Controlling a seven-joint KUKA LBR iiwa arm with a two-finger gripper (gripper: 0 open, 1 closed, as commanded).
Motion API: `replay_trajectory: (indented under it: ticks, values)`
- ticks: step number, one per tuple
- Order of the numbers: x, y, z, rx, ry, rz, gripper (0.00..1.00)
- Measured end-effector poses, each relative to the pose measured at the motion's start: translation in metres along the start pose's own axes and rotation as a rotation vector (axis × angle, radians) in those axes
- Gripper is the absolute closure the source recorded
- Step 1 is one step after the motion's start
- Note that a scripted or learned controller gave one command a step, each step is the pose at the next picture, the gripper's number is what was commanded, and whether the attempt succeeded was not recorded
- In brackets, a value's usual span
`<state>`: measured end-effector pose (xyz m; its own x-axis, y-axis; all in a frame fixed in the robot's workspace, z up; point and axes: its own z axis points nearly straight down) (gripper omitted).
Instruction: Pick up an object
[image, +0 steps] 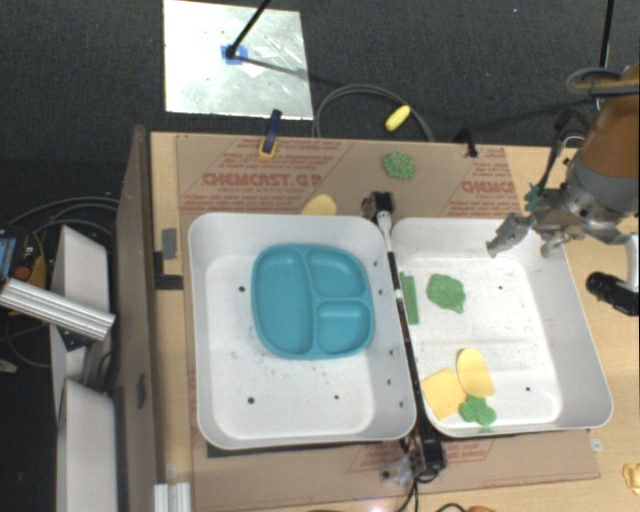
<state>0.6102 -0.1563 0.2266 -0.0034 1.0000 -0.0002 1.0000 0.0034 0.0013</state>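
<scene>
In the right bin (560, 330) lie a green leafy lump (445, 292), a green stick (408, 298) by the left wall, a yellow wedge (442, 392), a yellow oval slice (475, 373) and a small green piece (478, 411). My gripper (523, 242) hovers over the bin's far right corner, above and to the right of the leafy lump. It stands open with nothing between its fingers.
The left bin (215, 400) holds a blue divided tray (312, 301). Behind the bins, on the cardboard, sit a green lump (400, 165), a yellow piece (320, 205) and a yellow-tipped cable (398, 118). A metal rail (55, 308) lies at the left.
</scene>
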Motion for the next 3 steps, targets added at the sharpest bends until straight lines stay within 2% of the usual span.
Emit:
replay_trajectory:
  ticks: [1,2,3]
  values:
    - [0.043,-0.006,0.086,0.005,0.003,-0.004,0.0]
    - [0.056,-0.003,0.145,0.003,0.001,-0.003,0.0]
    - [0.024,0.022,0.141,-0.004,-0.002,0.003,0.0]
